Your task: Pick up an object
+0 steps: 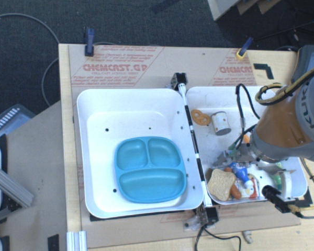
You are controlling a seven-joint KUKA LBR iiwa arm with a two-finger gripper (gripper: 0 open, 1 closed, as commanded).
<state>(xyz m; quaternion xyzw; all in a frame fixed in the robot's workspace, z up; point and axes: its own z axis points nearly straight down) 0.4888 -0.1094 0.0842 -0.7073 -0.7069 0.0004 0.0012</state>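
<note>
- we see the arm [288, 124] reaching over the right bin [209, 95], its bulk hiding much of that bin's right half.
- the tool [239, 153] sits low among clutter; whether it is apart or together we cannot tell.
- just beside it lie a bread slice [221, 184], a pretzel [200, 117] and a small can [220, 123].
- the left bin [94, 140] holds a blue divided plate [149, 169].

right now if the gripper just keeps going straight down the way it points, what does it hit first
Most likely the clutter in the right bin: the gripper points down over the pile beside the slice of bread, near a small blue and orange item. Which piece it touches first is unclear, since the arm hides part of the pile.
</note>
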